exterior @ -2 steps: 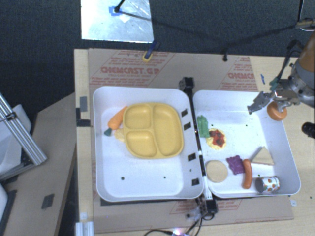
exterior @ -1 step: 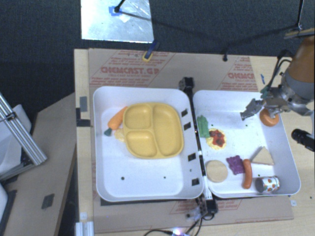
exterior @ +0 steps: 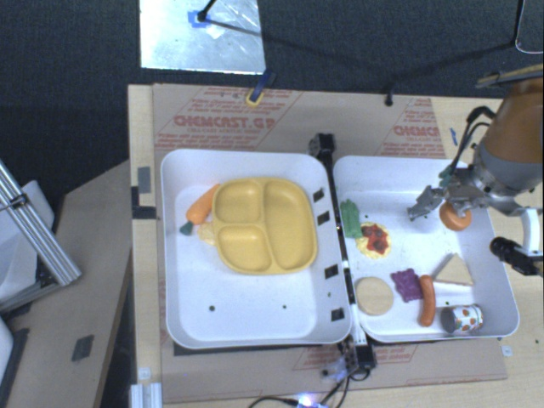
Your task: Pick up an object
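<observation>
Two white bins side by side: left bin (exterior: pixel 183 313) bears yellow divided tray (exterior: pixel 259 225), carrot (exterior: pixel 201 204) at its left edge. Right bin (exterior: pixel 501 308) bears scattered toy food. Gripper (exterior: pixel 444 201) over right bin, fingers spread, nothing between; orange round piece (exterior: pixel 456 218) just beside fingertip.

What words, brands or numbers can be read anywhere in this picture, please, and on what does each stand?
"CHEMCAST. G.P" in red, on the brown board behind the left bin.
The same red print seems to repeat on the board behind the right bin and along its front edge, upside down; too blurred to read.
The can has a patterned label; too small to read.
</observation>
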Controlling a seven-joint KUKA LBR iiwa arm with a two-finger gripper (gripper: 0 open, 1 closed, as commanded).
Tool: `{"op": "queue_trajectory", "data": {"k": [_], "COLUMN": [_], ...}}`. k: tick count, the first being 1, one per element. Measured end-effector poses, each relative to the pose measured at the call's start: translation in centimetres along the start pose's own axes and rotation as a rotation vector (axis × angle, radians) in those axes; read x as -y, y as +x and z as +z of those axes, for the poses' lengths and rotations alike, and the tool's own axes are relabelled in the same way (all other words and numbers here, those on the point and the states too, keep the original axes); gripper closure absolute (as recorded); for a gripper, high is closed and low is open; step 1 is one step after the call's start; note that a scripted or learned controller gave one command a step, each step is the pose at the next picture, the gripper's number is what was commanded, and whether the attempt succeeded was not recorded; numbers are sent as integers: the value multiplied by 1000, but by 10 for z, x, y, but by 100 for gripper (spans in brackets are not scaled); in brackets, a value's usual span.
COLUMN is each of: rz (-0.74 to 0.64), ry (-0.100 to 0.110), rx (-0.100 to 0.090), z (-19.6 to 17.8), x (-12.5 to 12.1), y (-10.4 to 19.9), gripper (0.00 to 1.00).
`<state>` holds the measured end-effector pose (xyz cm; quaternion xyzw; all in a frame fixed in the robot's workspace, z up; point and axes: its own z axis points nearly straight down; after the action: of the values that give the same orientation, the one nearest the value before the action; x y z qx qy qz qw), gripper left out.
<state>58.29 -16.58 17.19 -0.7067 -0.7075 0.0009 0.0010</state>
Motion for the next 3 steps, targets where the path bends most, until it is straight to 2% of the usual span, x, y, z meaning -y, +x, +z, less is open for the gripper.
{"op": "queue_trajectory", "data": {"k": [1, 2, 3], "rz": [0, -1, 0], "ry": [1, -8, -21], "rx": [-1, 1, 10], "z": [63, 83, 70], "x": [-2, -5, -7], "y": [2, 2, -1], "gripper": [0, 0, 100]}}
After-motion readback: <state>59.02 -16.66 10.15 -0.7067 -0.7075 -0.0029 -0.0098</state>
